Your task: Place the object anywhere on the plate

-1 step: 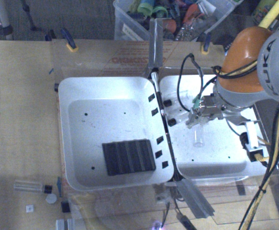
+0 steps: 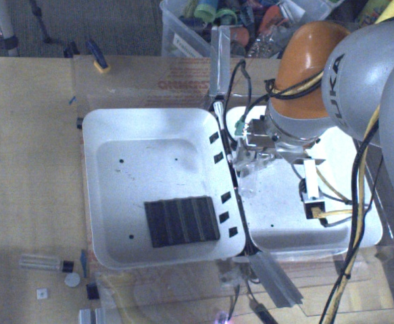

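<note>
Grey arm (image 2: 359, 79) with its orange band reached over the right bin (image 2: 284, 214); its gripper (image 2: 247, 155) hung near the divider, aperture impossible to judge. Well left of it, the ridged black plate (image 2: 182, 221) lay in the left bin (image 2: 115, 140).

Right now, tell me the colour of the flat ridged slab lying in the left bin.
Black, or very dark grey, with lengthwise ridges: the slab in the camera view, resting in the white left bin.

- 2 white bins: left bin (image 2: 95, 181), right bin (image 2: 278, 238)
- 1 dark ridged plate (image 2: 182, 221) in left bin
- 1 arm (image 2: 359, 79)
- 1 clear tub of mixed items (image 2: 244, 5) behind the table (image 2: 28, 147)
</note>
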Action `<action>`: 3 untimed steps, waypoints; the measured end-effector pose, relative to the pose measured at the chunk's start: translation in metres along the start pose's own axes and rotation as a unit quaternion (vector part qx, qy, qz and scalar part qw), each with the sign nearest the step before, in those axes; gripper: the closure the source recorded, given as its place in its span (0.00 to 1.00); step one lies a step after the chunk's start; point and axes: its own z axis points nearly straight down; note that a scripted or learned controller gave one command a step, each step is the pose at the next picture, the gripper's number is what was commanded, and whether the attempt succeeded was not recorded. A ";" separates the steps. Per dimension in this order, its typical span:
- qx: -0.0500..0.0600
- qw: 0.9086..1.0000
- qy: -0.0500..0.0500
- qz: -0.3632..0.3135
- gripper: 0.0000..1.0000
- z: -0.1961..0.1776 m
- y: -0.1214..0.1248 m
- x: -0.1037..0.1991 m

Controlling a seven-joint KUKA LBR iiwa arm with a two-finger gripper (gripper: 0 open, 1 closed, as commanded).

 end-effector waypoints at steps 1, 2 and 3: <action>0.001 0.986 -0.001 0.168 1.00 0.041 0.027 0.050; -0.001 0.988 0.000 -0.154 1.00 -0.024 0.033 0.115; 0.000 0.996 0.000 -0.084 1.00 -0.131 0.094 0.154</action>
